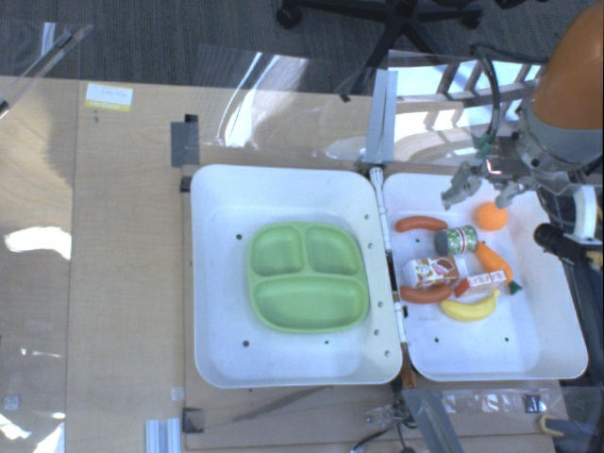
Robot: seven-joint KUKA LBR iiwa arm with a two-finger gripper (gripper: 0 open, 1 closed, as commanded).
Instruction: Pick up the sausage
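My claw (pixel 483 183) hangs spread open above the far edge of the right bin (pixel 557 347), gripping nothing. The sausage (pixel 421 223) lies below and slightly left of me, just off my left finger. A second sausage (pixel 427 294) sits farther toward the near side, pressed against the small carton (pixel 433 271) and the banana (pixel 470 307). The orange ball (pixel 491 216) rests almost under my right finger, and the can (pixel 456 241) crowds nearby. Descending straight down, I'd likely knock the ball or close on nothing; the round sausage could also roll away.
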